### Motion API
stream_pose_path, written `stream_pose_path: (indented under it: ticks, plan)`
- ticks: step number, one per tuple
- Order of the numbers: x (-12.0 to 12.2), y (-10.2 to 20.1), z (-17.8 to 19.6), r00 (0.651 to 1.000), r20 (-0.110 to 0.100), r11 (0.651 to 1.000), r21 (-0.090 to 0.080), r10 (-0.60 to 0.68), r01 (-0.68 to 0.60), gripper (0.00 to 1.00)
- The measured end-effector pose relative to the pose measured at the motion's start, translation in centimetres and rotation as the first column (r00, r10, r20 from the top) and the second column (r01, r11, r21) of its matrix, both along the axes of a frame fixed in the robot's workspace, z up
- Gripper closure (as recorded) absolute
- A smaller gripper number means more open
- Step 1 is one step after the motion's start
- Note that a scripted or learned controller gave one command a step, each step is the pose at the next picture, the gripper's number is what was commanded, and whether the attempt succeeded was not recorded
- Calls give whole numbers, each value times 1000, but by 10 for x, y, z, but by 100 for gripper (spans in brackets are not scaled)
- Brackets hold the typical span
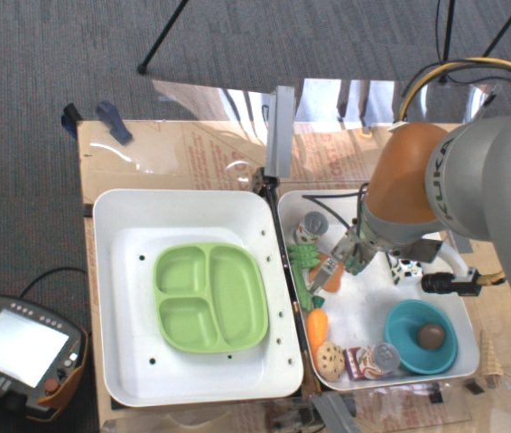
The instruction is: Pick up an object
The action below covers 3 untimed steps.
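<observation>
The right bin (368,303) holds several small objects. My gripper (339,264) hangs low over its left half, right above a small orange piece (332,281) and beside a green leafy toy (301,260). The wrist and the arm's orange band (404,183) hide the bin's upper middle. An orange carrot (317,326) and a spotted cookie (330,360) lie just below the gripper. A small tin cup (311,230) stands above it.
A blue bowl (411,354) with a brown ball (431,336) sits in the right bin's lower right, next to a can (385,357) and a red-and-white packet (357,363). A black-and-white toy (405,269) lies right of the gripper. The left bin (129,233) holds a green divided plate (210,296).
</observation>
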<state>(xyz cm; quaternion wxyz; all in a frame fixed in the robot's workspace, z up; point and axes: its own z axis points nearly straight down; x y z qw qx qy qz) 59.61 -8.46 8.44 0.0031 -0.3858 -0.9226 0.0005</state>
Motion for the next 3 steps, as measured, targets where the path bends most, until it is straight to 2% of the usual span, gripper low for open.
stream_pose_path:
  ticks: [1, 2, 3]
  plan:
    - [-44, -1, 1, 995, 2, 995, -1, -101, 101, 0]
    - [-45, -11, 0, 927, 1, 927, -2, -376, 376, 0]
    - [-46, -12, 6, 928, -3, 928, -4, -372, 372, 100]
